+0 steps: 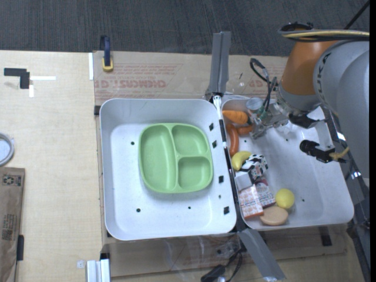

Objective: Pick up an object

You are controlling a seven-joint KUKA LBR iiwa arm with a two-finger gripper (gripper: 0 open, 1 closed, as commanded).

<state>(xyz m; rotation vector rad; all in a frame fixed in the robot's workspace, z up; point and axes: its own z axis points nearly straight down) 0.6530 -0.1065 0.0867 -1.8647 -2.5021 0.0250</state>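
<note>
The right bin holds several objects along its left side. An orange carrot-like piece lies in the far left corner, with a red-orange sausage shape just in front of it. Further forward are a yellow banana piece, a black-and-white item, a red-and-white packet, a yellow lemon and a tan round piece. My gripper is low in the bin's far left corner, right beside the carrot-like piece. What it touches is hidden by the wrist.
The left bin holds a green divided plate. A grey post rises behind the wall where the bins meet. The arm's orange band and grey body cover the right bin's far right. A yellow-handled tool lies beyond the left bin.
</note>
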